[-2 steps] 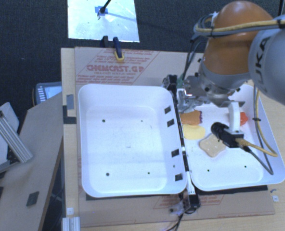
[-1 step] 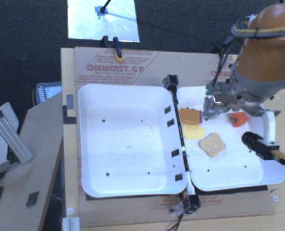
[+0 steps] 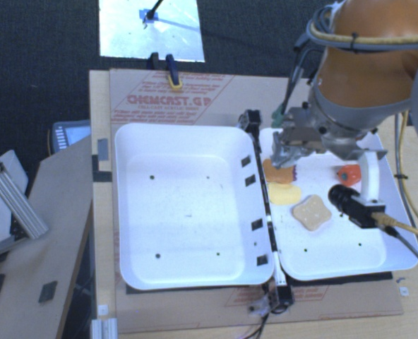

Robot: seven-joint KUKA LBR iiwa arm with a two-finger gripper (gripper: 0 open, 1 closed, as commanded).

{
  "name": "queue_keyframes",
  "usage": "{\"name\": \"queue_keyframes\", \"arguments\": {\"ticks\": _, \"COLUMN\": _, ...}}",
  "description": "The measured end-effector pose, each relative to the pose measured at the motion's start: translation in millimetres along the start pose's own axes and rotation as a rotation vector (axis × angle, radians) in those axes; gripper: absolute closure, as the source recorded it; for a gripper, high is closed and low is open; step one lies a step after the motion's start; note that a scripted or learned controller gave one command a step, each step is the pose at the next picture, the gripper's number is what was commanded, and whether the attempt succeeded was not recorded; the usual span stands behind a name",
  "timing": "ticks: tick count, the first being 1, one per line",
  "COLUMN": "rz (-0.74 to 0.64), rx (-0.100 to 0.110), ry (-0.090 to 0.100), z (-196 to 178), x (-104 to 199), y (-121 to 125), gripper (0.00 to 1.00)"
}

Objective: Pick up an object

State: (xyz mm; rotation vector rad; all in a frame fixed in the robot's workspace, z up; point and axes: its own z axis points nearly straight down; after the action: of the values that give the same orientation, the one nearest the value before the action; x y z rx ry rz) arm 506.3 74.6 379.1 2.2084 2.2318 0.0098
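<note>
Over the right bin [image 3: 378,256], my pincer [image 3: 285,157] hangs above an orange piece [image 3: 278,174]; its state I cannot tell. Red print behind reads "CHEMCAST GP" [image 3: 169,100].

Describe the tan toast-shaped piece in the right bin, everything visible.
The toast-shaped piece is a small tan slab with a rounded top, like a toy bread slice, with a darker crust-like edge. It lies flat on the floor of the right bin, nothing on top of it. A pale yellow piece sits just beside its upper left corner; contact is unclear.
</note>
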Motion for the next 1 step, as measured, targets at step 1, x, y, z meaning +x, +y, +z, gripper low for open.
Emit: {"name": "queue_keyframes", "arguments": {"ticks": 1, "rz": 0.003, "rx": -0.014, "ry": 0.002, "z": -143.0, "x": 28.9, "y": 1.8, "gripper": 1.00}}
